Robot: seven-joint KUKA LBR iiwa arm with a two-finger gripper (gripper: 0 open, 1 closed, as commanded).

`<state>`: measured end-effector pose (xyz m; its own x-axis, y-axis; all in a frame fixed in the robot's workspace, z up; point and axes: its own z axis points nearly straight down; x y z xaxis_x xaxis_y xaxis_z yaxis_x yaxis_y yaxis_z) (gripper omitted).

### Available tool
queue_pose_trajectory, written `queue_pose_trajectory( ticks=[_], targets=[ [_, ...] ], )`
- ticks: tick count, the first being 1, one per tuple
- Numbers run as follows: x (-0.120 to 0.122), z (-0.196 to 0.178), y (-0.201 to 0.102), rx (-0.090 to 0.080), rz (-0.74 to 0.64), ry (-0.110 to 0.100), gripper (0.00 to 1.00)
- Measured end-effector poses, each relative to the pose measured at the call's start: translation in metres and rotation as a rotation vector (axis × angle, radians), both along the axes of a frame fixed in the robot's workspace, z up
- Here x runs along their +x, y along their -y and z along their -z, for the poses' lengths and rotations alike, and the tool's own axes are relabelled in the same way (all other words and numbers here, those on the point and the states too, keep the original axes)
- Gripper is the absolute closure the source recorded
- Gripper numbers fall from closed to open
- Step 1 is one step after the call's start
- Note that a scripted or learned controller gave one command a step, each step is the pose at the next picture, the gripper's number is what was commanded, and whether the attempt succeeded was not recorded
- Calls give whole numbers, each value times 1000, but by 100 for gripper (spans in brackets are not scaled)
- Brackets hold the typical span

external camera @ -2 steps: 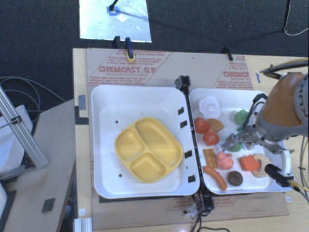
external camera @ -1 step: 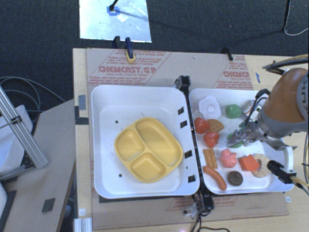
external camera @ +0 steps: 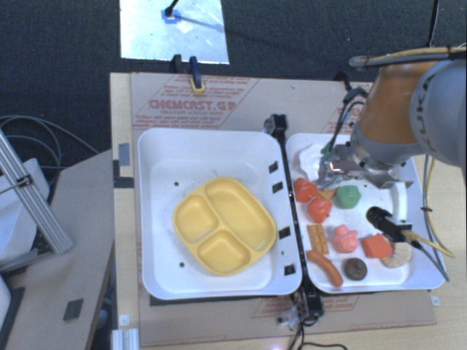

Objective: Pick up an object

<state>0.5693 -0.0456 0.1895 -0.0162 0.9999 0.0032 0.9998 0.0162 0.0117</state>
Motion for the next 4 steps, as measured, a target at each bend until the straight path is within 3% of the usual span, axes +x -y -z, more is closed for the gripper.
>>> queue_pose_trajectory(
  ticks=[1,2,3,4],
  targets=[
    [-3,5,8,-3,14,-10,0],
    [76,11,86,-8,18,-2,0],
    [97,108,115,-5,16,-9,0],
    [98,93,113,-7,10,-6,100]
  ],
)
